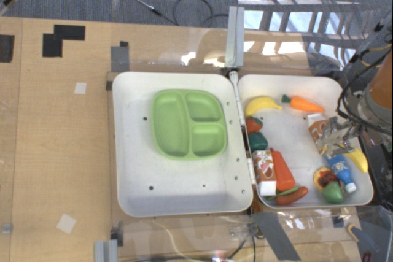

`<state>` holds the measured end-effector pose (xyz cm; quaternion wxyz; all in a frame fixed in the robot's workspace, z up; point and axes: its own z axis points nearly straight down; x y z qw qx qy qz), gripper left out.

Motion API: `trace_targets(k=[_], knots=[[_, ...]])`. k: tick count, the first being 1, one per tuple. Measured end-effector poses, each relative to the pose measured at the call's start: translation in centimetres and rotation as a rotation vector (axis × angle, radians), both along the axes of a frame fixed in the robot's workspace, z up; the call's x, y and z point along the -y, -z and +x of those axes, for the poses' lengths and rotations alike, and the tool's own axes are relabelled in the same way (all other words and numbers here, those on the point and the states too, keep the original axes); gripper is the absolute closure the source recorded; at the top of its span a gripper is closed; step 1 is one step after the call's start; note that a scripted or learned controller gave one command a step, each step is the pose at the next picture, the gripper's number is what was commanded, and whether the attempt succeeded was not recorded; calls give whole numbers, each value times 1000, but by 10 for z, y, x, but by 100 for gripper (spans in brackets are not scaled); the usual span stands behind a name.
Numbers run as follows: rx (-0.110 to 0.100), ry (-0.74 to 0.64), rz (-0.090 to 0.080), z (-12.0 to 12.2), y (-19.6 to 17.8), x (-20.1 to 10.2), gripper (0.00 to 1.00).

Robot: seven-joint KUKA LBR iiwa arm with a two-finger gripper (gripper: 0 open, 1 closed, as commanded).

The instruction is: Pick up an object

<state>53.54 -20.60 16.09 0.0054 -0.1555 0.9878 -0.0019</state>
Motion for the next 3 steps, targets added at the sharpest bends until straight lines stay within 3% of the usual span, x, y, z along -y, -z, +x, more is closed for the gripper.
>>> trace_targets(k=[1, 2, 3], knots=[[-2, 254, 5, 52, 46, -3, 100], [6, 260, 3, 63, -19, -13, 100], [1, 262, 4, 61, -16, -13, 0]])
